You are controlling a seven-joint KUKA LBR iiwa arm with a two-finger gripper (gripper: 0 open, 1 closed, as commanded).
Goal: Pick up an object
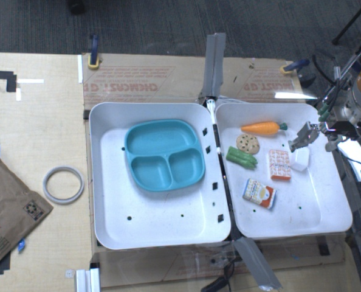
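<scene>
The right bin (326, 221) holds an orange carrot (262, 127), a round cookie (247, 142), a green pea pod (241, 157), a red-and-white box (279, 164), a small orange-and-white carton (259, 193) and a white block (300, 159). My gripper (315, 141) hangs over the bin's right side, just above and right of the white block. It is open, with nothing between its fingers. The red-and-white box lies a short way to its left.
The left bin (107, 224) holds a teal divided plate (164, 154). A tape ring (63, 184) and a brown cardboard piece (7, 215) lie on the bench to the left. Cables and the arm's body crowd the right bin's right edge.
</scene>
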